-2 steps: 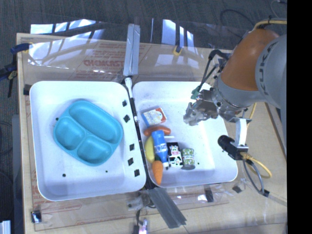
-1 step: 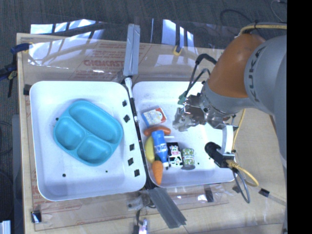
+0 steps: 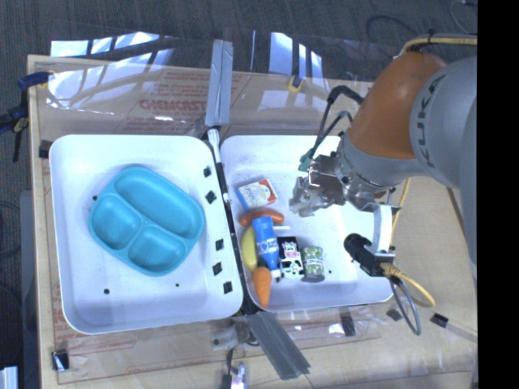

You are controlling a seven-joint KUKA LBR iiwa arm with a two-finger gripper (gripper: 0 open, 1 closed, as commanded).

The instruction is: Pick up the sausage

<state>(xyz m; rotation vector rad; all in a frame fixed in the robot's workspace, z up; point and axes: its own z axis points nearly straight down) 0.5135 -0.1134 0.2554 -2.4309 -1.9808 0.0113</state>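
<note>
I take the blue bottle (image 3: 265, 240) in the right bin (image 3: 357, 294) as my landmark. Nearest to the camera, just below the bottle, lies a carrot (image 3: 262, 283), and to the bottle's right stand a small cow-pattern carton (image 3: 289, 257) and a green can (image 3: 313, 262). A banana (image 3: 248, 248) lies against the bottle's left side. The sausage (image 3: 261, 216) is at the bottle's top end, touching it, lying across the bin, with one part hidden under the bottle's cap. I judge that it is a light toy, probably smooth and a little slippery, stiff enough to keep its shape. I would take it across its narrow middle, on the left part that is free of the bottle, because its round body can roll out of a grip at the end. Just above the sausage lies a white packet (image 3: 256, 192). The gripper (image 3: 306, 198) hangs to the upper right of the bottle, near the sausage but apart from it, and I see nothing between its fingers; how wide they stand I cannot tell. Far left of the bottle, the left bin (image 3: 73, 298) bears a blue plate (image 3: 146, 219).
</note>
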